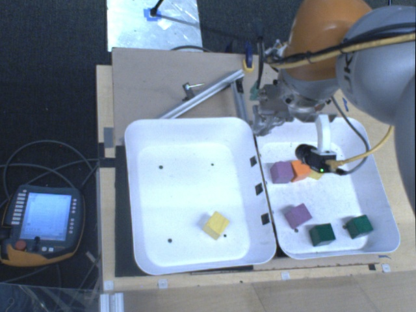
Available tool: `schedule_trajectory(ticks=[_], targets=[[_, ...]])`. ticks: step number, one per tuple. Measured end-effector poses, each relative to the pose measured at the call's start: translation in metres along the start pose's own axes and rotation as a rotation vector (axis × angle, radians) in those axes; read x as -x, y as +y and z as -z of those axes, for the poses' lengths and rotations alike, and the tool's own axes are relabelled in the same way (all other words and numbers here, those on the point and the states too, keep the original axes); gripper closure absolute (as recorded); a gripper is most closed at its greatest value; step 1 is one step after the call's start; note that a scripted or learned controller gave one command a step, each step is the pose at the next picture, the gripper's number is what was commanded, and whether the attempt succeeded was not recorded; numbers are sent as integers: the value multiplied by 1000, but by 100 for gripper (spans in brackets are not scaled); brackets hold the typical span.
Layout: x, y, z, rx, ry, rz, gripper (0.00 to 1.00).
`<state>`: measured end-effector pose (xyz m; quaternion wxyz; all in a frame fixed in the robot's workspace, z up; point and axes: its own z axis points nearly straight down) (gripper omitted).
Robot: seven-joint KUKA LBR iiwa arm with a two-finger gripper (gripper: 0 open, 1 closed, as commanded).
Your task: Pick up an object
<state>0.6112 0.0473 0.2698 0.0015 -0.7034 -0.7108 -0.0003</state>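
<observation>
The left bin [140, 138] holds one yellow block [216, 224] near its front. In the right bin [380, 203] lie a purple block [281, 172] touching an orange block [301, 170], a second purple block [298, 214], and two dark green blocks [321, 233] [359, 225] at the front. My gripper [263, 119] hangs over the right bin's back left corner, close to the rim between the bins. It is behind and left of the purple and orange pair, apart from every block. The wrist body hides its tips.
A metal rod [201, 95] lies slanted on the cardboard behind the left bin. A teach pendant [39, 223] with its cables rests left of the bench. A black part with a green light [312, 156] and yellow cable hangs beside the orange block.
</observation>
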Motion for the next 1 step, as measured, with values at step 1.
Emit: schedule_trajectory(ticks=[1], targets=[[-46,-17,-28,-2,-1,-1,100]])
